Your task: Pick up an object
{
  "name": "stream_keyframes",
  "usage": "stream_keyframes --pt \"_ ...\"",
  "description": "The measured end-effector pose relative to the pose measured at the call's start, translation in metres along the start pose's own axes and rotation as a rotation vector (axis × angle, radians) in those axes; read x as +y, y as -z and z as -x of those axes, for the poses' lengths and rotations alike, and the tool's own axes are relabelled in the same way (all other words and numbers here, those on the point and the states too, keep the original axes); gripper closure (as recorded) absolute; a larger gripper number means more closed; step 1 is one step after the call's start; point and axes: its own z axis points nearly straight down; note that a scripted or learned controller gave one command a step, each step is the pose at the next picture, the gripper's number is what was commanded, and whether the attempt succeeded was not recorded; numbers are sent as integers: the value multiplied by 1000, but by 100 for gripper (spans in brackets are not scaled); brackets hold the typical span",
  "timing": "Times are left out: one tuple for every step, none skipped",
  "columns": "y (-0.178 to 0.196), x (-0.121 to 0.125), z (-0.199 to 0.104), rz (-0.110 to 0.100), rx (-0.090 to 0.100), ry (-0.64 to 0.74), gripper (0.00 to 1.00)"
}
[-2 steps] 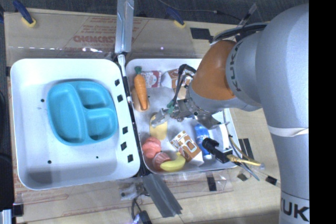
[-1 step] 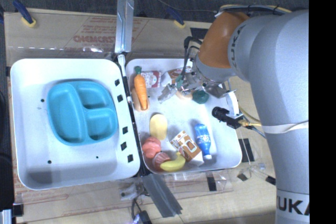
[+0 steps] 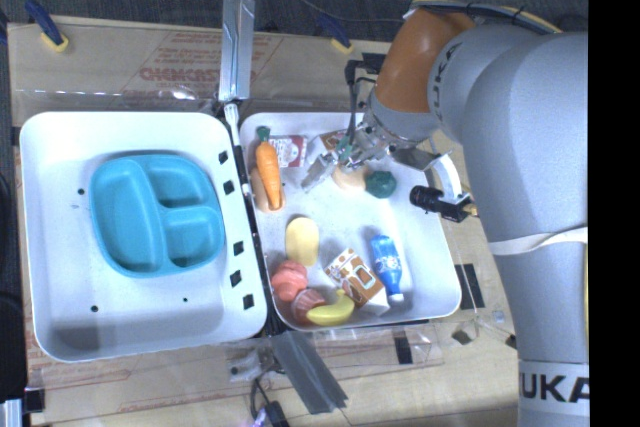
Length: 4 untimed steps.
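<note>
Several toy foods lie in the right bin [image 3: 440,255]: a carrot [image 3: 266,170] by its left wall, a yellow lemon [image 3: 302,240] at the middle, a blue bottle [image 3: 387,265], a small carton [image 3: 352,275] and a banana [image 3: 330,312] toward the near edge. By my reading, the reach is in hand, with nothing lifted. The gripper [image 3: 345,153] sits low at the bin's far edge, beside a dark green piece [image 3: 380,183]; how it is set I cannot tell. Next comes closing on one item and rising.

Overhead slanted view of both bins [image 3: 40,215]
</note>
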Motion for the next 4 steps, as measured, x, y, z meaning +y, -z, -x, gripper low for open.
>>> stream_keyframes --pt "78 -19 49 36 -29 130 0" --pt "0 -31 43 40 -31 72 0" --pt "-6 -33 40 29 -25 285 0" --pt "6 -32 40 31 -27 290 100"
